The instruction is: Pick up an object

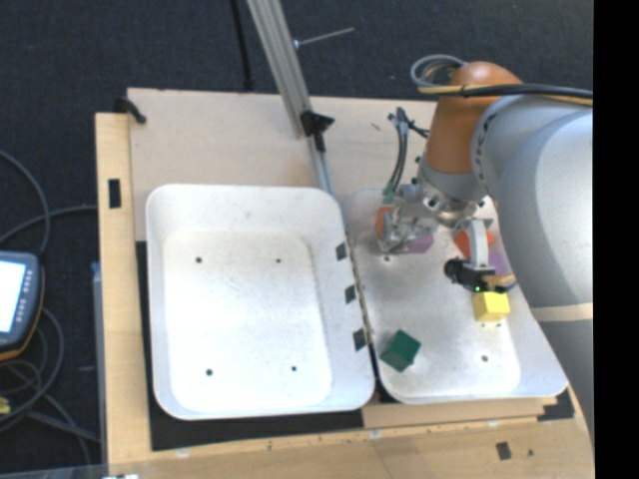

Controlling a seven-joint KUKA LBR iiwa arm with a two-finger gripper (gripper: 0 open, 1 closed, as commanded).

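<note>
Camera view showed the gripper (399,230) low in the right bin (439,382) over an orange object (384,221), finger spread impossible to tell; a good pick needed it centred before closing, well clear of the green block (400,349).

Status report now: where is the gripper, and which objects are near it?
Gripper low over the right bin's far left corner, nothing seen between fingers. Green block and yellow block loose in that bin. Orange and purple pieces crowd the gripper.
</note>
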